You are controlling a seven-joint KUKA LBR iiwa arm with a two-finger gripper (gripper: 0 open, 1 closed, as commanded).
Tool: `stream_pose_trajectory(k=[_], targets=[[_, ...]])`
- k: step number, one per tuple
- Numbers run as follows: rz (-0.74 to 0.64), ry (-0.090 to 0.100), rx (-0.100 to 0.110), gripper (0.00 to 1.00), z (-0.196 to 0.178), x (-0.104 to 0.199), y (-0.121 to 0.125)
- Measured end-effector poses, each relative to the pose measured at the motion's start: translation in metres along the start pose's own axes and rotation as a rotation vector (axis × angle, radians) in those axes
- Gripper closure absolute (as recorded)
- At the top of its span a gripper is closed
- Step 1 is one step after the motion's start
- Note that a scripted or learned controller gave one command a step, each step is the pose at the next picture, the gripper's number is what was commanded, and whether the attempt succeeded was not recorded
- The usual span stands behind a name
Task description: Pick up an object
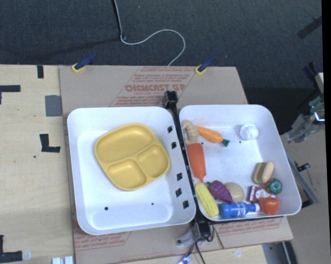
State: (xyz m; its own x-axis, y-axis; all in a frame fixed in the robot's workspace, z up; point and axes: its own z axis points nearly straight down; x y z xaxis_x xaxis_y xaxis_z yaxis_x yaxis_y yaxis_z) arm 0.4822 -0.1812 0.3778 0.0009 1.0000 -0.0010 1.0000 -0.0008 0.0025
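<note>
The right bin (263,147) holds several toy foods. An orange carrot (210,135) and a white cap (248,132) lie near its back. A long red-orange sausage (197,160) runs along its left wall. A yellow corn cob (207,200), a purple piece (219,191), a blue bottle (236,209), a red tomato (270,206) and a tan bread roll (263,172) crowd the front. A grey part of my gripper (311,118) shows at the right edge, outside the bins and well away from the toys.
A yellow divided plate (131,157) lies in the left bin (86,202). The bins sit on cardboard (153,86) held by clamps (83,62). A white cable (167,36) loops behind them.
</note>
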Motion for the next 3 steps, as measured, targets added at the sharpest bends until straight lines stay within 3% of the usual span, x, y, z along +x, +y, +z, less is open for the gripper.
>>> stream_pose_trajectory(k=[1, 2, 3], targets=[[-0.002, -0.001, -0.001, 1.0, -0.04, -0.007, 0.002], [-0.009, 0.005, 0.014, 1.0, 0.053, 0.082, 0.001], [-0.01, 0.003, 0.01, 1.0, 0.097, 0.169, 0.0]])
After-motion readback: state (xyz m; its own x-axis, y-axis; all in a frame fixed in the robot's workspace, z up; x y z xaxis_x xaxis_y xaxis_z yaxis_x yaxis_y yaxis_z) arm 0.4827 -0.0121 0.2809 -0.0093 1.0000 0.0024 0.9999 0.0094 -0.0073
